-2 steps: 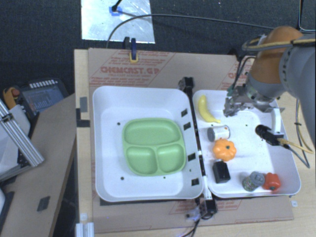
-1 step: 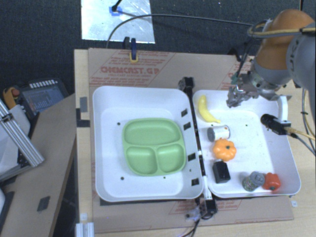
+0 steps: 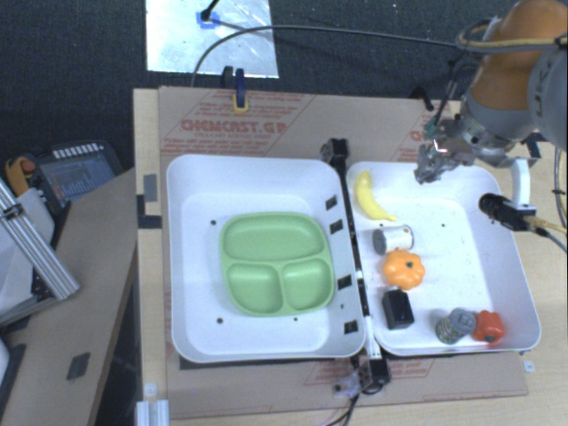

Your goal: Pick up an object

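Note:
The right bin [image 3: 497,264] holds a yellow banana [image 3: 371,199], a small silver can [image 3: 393,238] lying on its side, an orange pumpkin-like fruit [image 3: 403,270], a black block [image 3: 398,309], a grey round piece [image 3: 455,325] and a red piece [image 3: 487,326]. My gripper [image 3: 432,161] hangs over the bin's far edge, up and to the right of the banana and apart from it. I see nothing between its fingers.
The left bin [image 3: 191,238] bears a green three-compartment plate [image 3: 271,263]. A black divider clamp [image 3: 337,153] sits between the bins. A control pendant [image 3: 75,174] and a metal rail [image 3: 35,247] lie off the bench at the left.

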`<state>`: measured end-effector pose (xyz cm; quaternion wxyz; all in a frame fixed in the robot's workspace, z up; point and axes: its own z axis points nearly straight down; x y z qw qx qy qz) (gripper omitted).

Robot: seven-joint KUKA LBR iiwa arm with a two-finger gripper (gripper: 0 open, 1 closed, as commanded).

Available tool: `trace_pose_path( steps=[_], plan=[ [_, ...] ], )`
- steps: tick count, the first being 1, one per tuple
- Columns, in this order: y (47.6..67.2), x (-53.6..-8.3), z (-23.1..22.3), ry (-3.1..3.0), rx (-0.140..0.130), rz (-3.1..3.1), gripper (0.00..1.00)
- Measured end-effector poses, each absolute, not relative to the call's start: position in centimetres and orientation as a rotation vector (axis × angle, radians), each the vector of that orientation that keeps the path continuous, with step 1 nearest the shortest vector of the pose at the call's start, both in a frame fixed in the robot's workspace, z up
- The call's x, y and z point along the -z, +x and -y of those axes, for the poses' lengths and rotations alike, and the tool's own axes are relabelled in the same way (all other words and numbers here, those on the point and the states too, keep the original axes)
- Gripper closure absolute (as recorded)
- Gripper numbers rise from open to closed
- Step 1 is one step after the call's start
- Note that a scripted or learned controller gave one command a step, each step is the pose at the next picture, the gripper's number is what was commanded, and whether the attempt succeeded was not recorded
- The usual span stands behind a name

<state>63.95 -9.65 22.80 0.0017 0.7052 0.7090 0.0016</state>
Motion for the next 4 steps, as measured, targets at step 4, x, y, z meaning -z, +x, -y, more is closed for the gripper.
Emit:
trace_pose_path(
  steps=[4],
  plan=[
    [52.1,-22.2,-7.3,2.213,-0.002,-2.233,1.0]
  ],
)
